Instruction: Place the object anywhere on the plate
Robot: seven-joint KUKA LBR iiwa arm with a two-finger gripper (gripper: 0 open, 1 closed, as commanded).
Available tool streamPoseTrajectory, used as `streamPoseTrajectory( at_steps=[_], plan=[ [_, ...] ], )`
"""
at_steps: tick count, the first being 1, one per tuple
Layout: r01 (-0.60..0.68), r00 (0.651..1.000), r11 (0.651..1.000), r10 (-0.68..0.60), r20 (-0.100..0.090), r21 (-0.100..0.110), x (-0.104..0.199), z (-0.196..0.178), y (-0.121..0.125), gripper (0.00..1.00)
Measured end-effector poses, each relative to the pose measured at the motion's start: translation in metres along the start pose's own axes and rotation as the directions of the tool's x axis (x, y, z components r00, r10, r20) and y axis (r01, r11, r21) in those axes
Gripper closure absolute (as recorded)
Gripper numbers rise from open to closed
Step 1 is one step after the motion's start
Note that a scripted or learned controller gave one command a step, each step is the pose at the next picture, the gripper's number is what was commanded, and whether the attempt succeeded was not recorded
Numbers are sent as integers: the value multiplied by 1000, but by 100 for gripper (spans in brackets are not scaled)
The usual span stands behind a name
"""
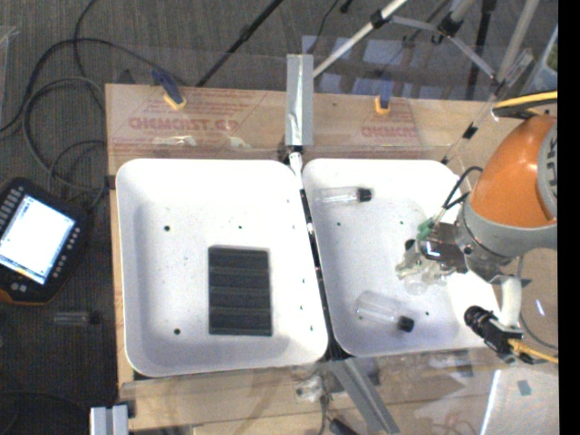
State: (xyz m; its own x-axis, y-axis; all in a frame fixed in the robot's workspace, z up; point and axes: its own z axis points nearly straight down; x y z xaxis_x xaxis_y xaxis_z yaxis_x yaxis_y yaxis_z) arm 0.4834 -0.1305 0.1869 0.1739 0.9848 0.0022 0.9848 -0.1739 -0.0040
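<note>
Your pincer (419, 263) hangs low over the right bin (385, 333), near its right wall, and you cannot tell from this blur whether it grips anything; nearest you in that bin lies one clear tube with a black cap (382, 313), apart from the pincer; a second clear capped tube (346, 194) lies by the far wall; two tubes, then. Across in the left bin (149, 333) sits one dark ribbed plate (240, 291), bare; both bins rest on the surface (208, 120).
</note>
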Motion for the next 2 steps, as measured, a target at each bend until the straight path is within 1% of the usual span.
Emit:
streamPoseTrajectory(
  at_steps=[1,2],
  plan=[
    [-122,993,993,122,3,1,88,5,27,100],
    [-44,999,999,44,5,0,191,-46,25,100]
  ],
)
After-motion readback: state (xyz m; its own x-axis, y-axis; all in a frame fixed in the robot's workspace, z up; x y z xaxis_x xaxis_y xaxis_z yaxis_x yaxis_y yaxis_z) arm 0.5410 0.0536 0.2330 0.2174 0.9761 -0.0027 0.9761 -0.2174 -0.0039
